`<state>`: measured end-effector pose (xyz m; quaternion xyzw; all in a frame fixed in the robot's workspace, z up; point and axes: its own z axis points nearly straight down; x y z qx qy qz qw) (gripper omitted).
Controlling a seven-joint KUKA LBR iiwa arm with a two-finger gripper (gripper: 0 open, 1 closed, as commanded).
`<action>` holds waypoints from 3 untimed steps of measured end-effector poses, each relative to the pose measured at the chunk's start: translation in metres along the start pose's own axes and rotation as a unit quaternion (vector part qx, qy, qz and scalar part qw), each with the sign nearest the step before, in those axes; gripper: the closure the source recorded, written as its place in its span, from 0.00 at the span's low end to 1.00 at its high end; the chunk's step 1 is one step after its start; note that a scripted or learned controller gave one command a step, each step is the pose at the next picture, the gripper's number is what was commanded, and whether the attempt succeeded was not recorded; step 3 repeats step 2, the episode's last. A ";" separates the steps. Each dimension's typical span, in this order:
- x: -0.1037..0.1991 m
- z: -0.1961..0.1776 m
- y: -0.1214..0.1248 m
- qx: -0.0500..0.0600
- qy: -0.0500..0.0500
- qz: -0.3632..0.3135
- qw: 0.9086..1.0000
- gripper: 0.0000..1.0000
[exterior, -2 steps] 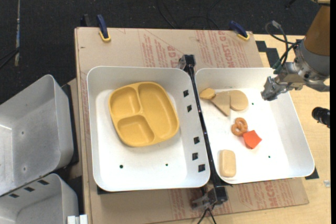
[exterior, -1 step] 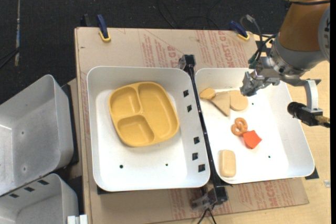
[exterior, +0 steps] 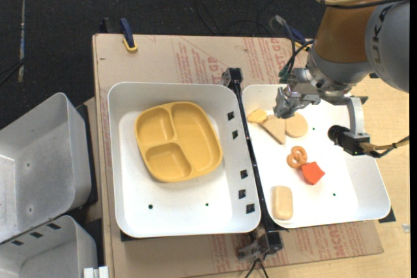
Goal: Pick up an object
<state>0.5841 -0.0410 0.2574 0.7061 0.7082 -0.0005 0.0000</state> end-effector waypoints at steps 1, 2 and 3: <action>0.051 0.016 0.000 0.001 0.001 -0.002 1.000 1.00; 0.103 0.023 0.014 -0.001 0.001 -0.003 1.000 1.00; 0.103 0.023 0.014 -0.001 0.001 -0.003 1.000 1.00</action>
